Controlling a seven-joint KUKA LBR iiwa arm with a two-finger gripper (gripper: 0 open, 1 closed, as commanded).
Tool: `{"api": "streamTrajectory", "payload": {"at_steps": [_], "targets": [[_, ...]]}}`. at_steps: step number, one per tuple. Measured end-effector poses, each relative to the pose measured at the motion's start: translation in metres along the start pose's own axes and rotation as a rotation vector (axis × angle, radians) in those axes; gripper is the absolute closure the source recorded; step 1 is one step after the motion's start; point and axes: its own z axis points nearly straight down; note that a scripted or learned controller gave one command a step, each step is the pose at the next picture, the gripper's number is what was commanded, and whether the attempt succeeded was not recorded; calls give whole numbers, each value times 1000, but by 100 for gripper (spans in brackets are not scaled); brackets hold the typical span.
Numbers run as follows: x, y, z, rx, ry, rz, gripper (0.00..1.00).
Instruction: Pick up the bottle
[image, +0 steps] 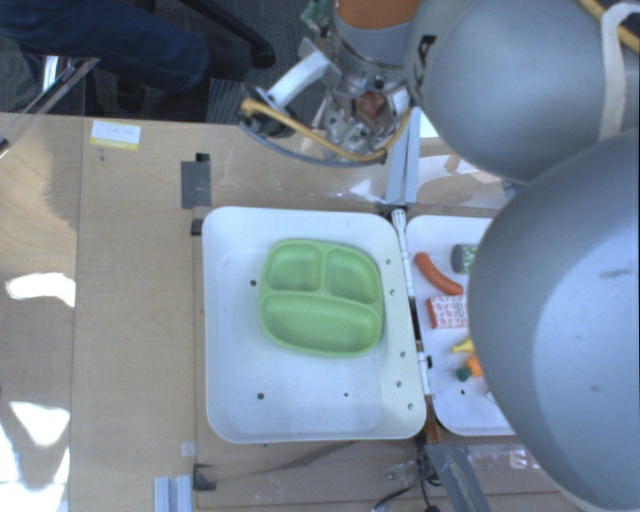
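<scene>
Green tray (322, 298) in left bin (235, 390).

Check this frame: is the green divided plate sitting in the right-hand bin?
No. The green divided plate lies in the left bin, while the right bin holds small items such as an orange sausage-shaped toy.

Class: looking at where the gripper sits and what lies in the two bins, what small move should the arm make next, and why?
Probably swing the gripper toward the right bin. It sits above the bench beyond both bins, while the left bin holds a green tray; small items lie in the right one.
</scene>
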Motion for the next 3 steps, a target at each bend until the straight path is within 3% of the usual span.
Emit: {"api": "streamTrajectory", "payload": {"at_steps": [1, 2, 3], "targets": [[-14, -66, 148, 4, -10, -5, 100], [-77, -55, 84, -3, -3, 454, 100], [-120, 29, 92, -4, -6, 452, 100]]}}
